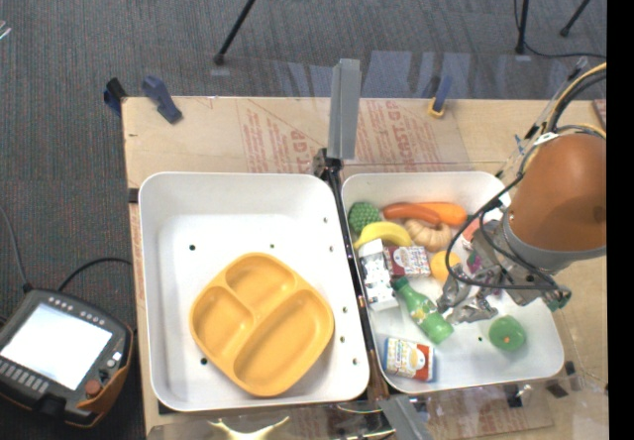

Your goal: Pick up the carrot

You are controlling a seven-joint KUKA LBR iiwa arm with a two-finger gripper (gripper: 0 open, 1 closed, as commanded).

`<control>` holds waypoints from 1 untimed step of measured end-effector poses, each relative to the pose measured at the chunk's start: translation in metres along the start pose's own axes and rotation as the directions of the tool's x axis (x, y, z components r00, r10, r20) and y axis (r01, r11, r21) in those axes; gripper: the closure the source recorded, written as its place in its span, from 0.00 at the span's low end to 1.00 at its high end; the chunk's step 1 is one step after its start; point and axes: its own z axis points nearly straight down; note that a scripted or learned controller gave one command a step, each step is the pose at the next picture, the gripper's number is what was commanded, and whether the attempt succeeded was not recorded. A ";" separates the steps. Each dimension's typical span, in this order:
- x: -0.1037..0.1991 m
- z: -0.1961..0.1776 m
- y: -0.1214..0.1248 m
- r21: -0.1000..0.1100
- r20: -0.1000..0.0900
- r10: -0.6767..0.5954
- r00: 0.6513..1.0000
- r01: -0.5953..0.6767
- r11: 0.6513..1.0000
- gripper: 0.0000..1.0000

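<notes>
Carrot [428,212] lies across the far end of the right bin [543,361], orange, long axis roughly left-right, w/ a darker reddish stretch toward its left end. Just beside it on the near side: a yellow banana [383,232] and a tan, knobbly ginger-like piece [422,229]; a green bumpy item [364,215] sits at the carrot's left end.

Arm comes in from the right, orange band [563,192] over the bin's right half. Gripper [472,305] hangs low near mid-bin, well apart from the carrot, close to a green bottle [420,309]. Fingers are a dark tangle w/ cables; can't tell how wide they stand, and nothing visibly between them.

Other stuff in right bin: small white carton [373,270] by the left wall, red-and-white packet [410,260] next to it, green apple [507,333] near the right front corner, blue-and-white pouch [407,357] at front.

Left bin [168,220] holds a yellow divided plate [262,323], three compartments, sitting toward the front right.
</notes>
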 end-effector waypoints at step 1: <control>-0.018 -0.202 -0.076 0.015 0.023 0.236 0.972 -0.236 0.972 1.00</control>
